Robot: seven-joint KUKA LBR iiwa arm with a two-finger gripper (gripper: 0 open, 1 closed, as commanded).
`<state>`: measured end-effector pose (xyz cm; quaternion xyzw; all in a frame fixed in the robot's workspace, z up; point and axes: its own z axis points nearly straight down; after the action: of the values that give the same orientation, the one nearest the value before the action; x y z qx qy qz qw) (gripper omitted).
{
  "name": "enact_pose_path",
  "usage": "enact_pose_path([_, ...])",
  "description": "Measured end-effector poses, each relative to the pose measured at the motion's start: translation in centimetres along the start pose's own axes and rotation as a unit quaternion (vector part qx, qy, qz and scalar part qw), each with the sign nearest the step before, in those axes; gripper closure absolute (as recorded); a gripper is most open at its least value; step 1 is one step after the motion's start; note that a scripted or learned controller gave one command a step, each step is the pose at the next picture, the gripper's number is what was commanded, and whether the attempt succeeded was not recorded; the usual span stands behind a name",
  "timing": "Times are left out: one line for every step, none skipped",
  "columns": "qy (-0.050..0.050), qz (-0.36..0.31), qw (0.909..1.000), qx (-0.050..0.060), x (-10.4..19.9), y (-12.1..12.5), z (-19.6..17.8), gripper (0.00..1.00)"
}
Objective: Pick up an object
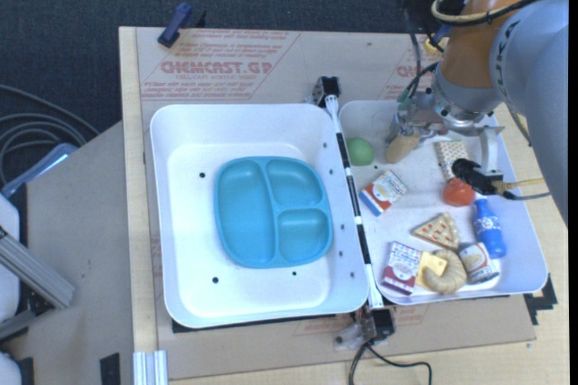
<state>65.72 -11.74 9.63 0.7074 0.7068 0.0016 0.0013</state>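
Objects for picking all lie in the right bin (533, 270); the left bin (172, 193) carries a blue divided plate (271, 211) in its middle. Going rightward across the right bin: a green ball (360, 151) by the dividing wall, a small red-and-white packet (384, 191), a second packet (402, 268) near the front edge, a cracker triangle (439, 230), a bagel-like ring (442, 277), a red piece (458, 192) and a blue bottle (489, 228). The gripper (404, 142) hangs at the bin's back, just right of the green ball, which seems the nearest candidate. Its tip is blurred against a tan shape, so whether it is parted, closed or clamped cannot be told.
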Motion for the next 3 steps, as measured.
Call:
enact_pose_path([0.000, -0.001, 1.0000, 0.001, 4.6, -0.8, -17.1, 1.00])
enact_pose_path([0.000, -0.001, 1.0000, 0.002, 11.8, 1.0, -14.6, 1.00])
enact_pose_path([0.000, -0.001, 1.0000, 0.002, 17.6, 1.0, -16.2, 1.00])
